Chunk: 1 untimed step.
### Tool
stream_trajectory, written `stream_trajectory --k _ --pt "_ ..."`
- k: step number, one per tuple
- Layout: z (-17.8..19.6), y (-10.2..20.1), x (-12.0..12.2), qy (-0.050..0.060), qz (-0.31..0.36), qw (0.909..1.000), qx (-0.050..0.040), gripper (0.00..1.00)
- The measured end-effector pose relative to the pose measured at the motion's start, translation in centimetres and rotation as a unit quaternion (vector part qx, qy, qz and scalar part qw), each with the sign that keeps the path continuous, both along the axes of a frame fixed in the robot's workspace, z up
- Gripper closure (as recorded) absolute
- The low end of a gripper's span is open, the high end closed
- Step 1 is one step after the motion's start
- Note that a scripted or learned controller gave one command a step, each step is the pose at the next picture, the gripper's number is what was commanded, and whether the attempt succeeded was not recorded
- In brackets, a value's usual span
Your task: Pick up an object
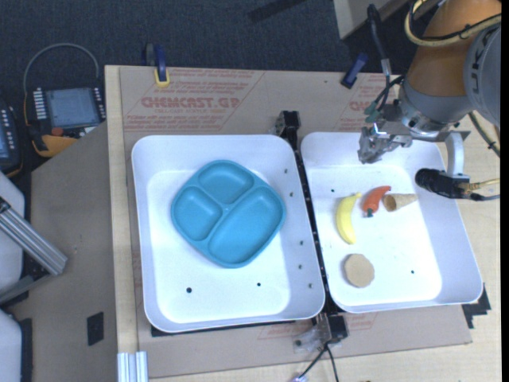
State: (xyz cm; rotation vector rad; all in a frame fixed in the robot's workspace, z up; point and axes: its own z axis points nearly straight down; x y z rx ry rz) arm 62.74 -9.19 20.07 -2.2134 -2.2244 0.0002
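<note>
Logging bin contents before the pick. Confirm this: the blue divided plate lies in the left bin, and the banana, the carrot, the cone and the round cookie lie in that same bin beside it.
Wrong on one count. The camera view shows the banana, carrot, cone and round cookie in the right bin, not with the plate. The blue divided plate does lie in the left bin.

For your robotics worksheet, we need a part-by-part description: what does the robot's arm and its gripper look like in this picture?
The arm has a grey casing with a broad, rounded orange band above the wrist. A yellowish cable loops beside the band, and thin dark wires run down to the gripper, a small grey metal assembly. A black part projects below it on a pale bracket.
</note>
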Motion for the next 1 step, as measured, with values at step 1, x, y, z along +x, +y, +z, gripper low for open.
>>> stream_trajectory --k 1 --pt "1.1 5.04 -1.36 -0.001 0.0 1.0 0.0004 1.0"
